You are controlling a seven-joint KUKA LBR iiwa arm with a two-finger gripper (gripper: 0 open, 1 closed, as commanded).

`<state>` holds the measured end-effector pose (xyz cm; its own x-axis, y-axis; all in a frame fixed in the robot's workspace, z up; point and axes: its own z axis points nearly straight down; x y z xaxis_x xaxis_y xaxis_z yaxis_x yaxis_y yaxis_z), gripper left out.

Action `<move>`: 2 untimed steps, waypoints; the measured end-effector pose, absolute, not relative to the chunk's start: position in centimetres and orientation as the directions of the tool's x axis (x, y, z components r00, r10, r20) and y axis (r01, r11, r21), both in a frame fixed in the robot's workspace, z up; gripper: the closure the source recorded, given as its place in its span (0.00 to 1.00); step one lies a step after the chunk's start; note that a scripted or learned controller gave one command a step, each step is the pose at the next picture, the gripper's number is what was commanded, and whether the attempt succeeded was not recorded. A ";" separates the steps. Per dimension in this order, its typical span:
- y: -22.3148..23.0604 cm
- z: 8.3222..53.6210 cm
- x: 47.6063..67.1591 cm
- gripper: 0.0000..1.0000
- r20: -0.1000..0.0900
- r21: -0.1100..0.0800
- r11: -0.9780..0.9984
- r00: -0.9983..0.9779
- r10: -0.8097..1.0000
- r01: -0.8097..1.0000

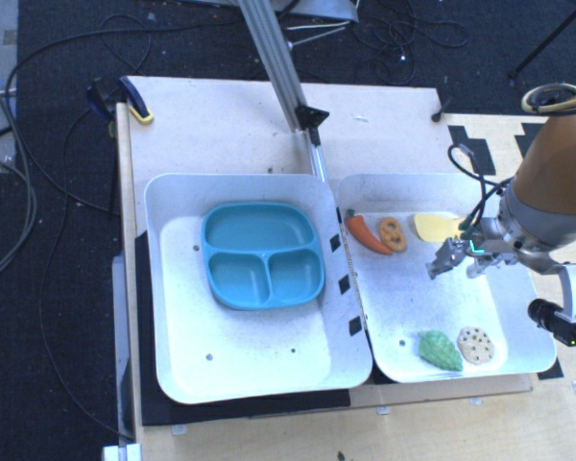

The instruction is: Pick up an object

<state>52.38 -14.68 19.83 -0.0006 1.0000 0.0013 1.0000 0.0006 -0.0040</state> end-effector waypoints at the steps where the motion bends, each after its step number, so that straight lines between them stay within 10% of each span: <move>1: -14.7 19.9 52.5 0.00 0.000 0.000 0.001 -0.001 1.000 1.000; 2: -15.1 13.8 52.7 0.00 0.000 -0.003 -0.001 0.001 1.000 1.000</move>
<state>52.70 -15.10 13.76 0.0010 1.0000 0.0003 1.0000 -0.0010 -0.0026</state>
